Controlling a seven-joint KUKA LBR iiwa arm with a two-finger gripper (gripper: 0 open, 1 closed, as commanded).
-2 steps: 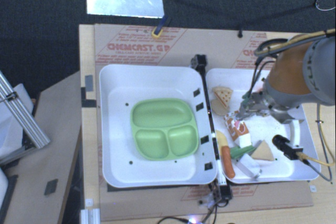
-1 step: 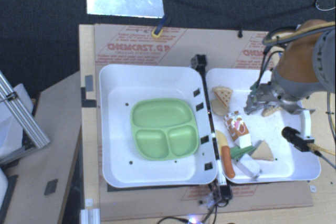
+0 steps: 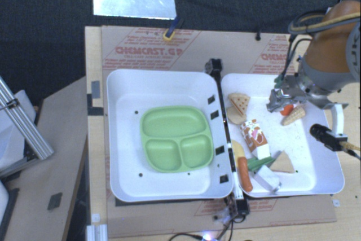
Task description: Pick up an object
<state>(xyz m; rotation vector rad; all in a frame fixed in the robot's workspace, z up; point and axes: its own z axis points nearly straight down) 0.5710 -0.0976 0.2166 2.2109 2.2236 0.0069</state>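
Gripper (image 3: 282,103) sits low in the right bin (image 3: 327,183), over a small red piece (image 3: 288,109) beside a tan wedge (image 3: 294,115); its state cannot be told. Nothing is visibly lifted. Other items lie in this bin: carrot (image 3: 245,173), carton (image 3: 255,139), cracker (image 3: 239,103). A green tray (image 3: 174,139) occupies the left bin (image 3: 121,178). Judgement: pick not yet confirmed; grasp and lift remain.

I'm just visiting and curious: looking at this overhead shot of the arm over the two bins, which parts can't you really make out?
- Gripper: in the camera view the wrist above covers it, so its fingers' state is unreadable.
- Small red and tan pieces: partly under the gripper; too small to identify, contact unclear.
- Arm: cut off by the right edge.
- Pile at the right bin's front: pieces overlap.
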